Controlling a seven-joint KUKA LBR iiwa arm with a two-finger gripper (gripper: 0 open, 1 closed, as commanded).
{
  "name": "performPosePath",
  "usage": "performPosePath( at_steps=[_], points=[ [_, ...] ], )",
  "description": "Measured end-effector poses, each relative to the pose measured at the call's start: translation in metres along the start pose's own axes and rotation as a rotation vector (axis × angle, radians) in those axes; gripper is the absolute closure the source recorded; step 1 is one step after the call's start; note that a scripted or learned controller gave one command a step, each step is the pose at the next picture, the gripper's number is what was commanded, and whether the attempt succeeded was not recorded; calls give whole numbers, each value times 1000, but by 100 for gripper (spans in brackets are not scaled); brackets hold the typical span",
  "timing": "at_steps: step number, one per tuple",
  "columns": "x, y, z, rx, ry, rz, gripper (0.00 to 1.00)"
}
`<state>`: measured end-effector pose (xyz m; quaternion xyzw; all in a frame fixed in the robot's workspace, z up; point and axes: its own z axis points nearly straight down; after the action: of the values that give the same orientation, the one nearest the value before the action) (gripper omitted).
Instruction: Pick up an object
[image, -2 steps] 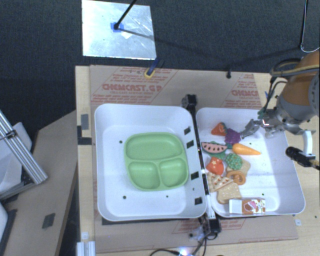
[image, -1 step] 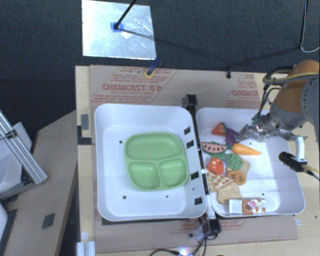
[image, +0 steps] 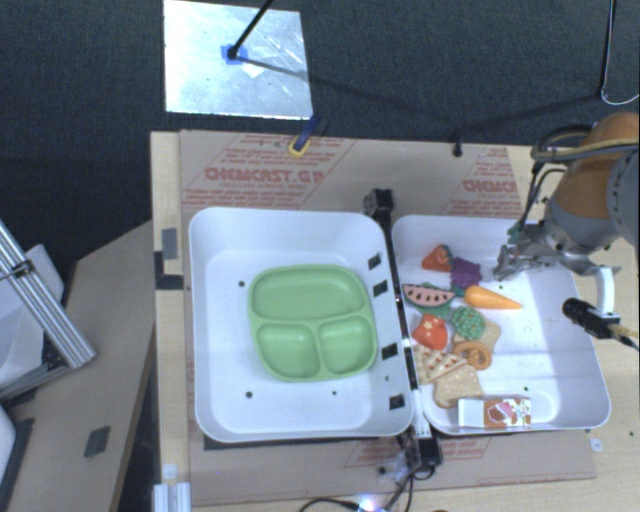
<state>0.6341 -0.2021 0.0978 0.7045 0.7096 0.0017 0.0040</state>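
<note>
Pincer (image: 510, 262) blurred above right bin (image: 570, 340), just beside carrot (image: 492, 297)

Two bins are sitting side by side on the bench (image: 240, 160). The left bin (image: 215, 300) is holding a divided tray (image: 310, 322) in its middle. In the right bin (image: 570, 360), toy food pieces (image: 455, 325) are lying along the left side, and a small carton (image: 494, 411) is lying at the near edge. The gripper (image: 512, 262) is hanging over the far part of the right bin, just behind a carrot (image: 492, 297).
</note>
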Motion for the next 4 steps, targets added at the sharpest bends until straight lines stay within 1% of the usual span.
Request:
performPosePath(
  at_steps=[1, 2, 3, 4],
  points=[
    [-5, -4, -62, 0, 1, 6, 100],
    [-4, -5, -106, 1, 1, 3, 100],
    [-4, -4, -128, 3, 2, 2, 100],
    [41, -17, -137, 6, 4, -1, 100]
  ],
)
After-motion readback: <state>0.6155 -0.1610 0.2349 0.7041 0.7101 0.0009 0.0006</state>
